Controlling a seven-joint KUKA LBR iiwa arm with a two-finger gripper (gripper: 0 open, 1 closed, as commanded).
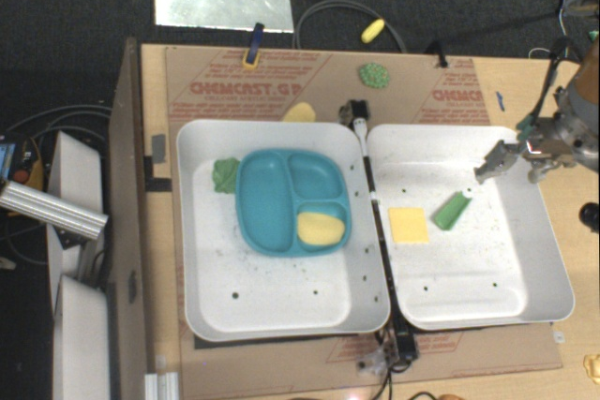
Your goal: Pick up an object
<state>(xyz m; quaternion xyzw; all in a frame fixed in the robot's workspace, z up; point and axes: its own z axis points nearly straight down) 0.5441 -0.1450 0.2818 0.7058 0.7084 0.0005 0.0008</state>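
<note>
Green block [451,210] lay tilted in right bin [534,295], just right of yellow square [409,225], apart from it. Gripper [506,161] hovered above and right of green block (near bin's far right corner), nothing seen between its fingers; could not tell how wide they stood. Left bin [272,304] held blue tray [272,201], far left of green block; yellow lump [321,229] sat in tray's near right compartment. Green scrap [225,174] touched tray's left edge.
</note>
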